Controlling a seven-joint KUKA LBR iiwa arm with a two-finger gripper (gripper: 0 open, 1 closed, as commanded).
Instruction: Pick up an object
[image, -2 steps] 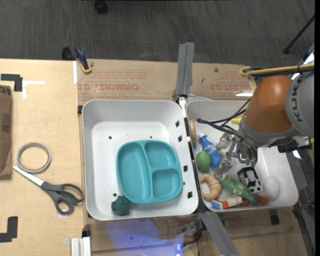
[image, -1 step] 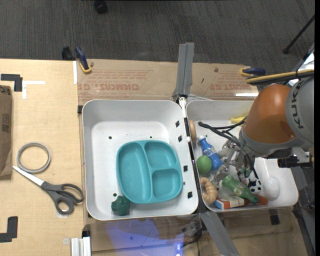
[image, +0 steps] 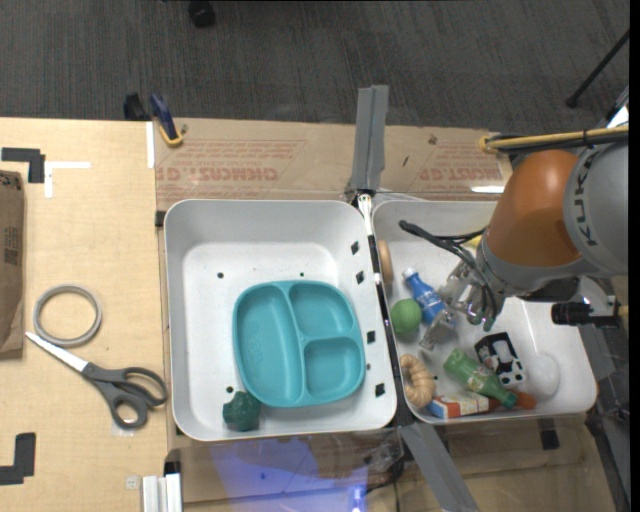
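Hand (image: 462, 303) is down inside the right bin (image: 570, 390), low over the clutter near its middle, reaching in from the right under the grey arm (image: 600, 215) with its orange band (image: 535, 220). Metal parts and cables crowd the wrist, and whether the hand is apart or together I cannot tell from here.

Just beside the hand, toward the bin's left wall, lies a blue bottle (image: 421, 295), tilted, and below that a green ball (image: 406, 317) sits close to the same wall. Nearer the front edge there's a tan, lumpy toy (image: 419, 378), a green bottle (image: 478, 376) lying on its side, and a white and orange box (image: 462, 406) right along the front wall. A small black and white object (image: 500, 356) rests toward the bin's right side, beside the green bottle. A round wooden piece (image: 385, 262) leans at the left wall near the back.

Over in the left bin (image: 190, 290), a teal divided plate (image: 299, 342) with 3 compartments lies flat around the centre, and a dark green lump (image: 241, 411) sits at the front left corner, touching the plate's edge.

Out on the table (image: 90, 250), toward its left edge, a roll of tape (image: 67, 314) lies flat with a pair of grey-handled scissors (image: 105, 381) just in front of it.
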